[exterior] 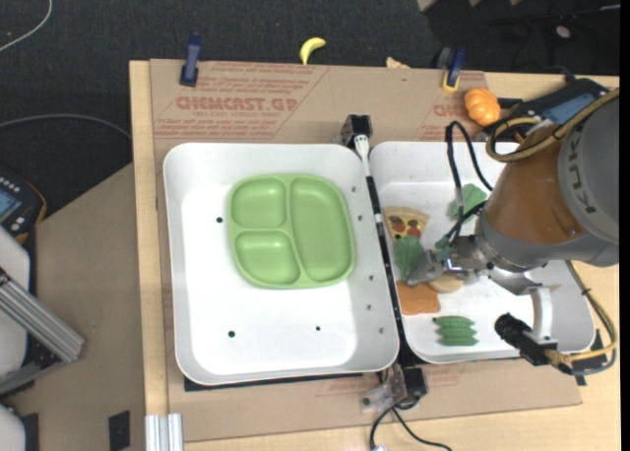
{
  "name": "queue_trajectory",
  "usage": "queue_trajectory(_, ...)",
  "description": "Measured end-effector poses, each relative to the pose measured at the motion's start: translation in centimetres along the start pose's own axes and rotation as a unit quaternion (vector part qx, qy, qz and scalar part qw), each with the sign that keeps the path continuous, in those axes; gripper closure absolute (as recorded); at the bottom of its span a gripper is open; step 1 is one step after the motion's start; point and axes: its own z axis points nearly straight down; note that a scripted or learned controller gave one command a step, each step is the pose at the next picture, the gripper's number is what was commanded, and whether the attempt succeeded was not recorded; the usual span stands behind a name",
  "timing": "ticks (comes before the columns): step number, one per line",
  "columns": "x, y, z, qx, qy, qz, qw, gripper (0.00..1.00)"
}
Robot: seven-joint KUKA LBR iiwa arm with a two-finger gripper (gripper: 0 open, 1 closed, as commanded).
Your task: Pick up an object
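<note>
- In the right bin (551,346), near its left wall, the gripper (430,267) is low over a small cluster of toy food; the grey and orange arm (536,203) comes in from the right and covers much of this bin.
- The nearest thing to the gripper is a grey-green piece (409,257), which lies just to the left of the gripper's tip, touching it or almost touching.
- The view does not let me tell how the gripper is set, or whether it has hold of anything (the wrist and cables hide the tip).
- A pizza slice (405,225) lies just behind the grey-green piece, an orange-brown flat piece (418,299) lies just in front of it, and a green ridged piece (455,330), perhaps a toy vegetable, is further to the front.
- The long axis of the grey-green piece seems to run front to back, but this is only my judgement.
- The left bin (197,272) holds a green divided plate (291,230), well apart from the gripper.
</note>
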Motion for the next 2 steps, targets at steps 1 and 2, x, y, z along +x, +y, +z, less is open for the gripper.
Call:
queue_trajectory(1,-0.1,0.0,-1.1,-0.001,0.0,0.002,1.0,1.0)
queue_trajectory(2,5.7,5.5,-10.6,-0.005,0.001,-0.003,1.0,1.0)
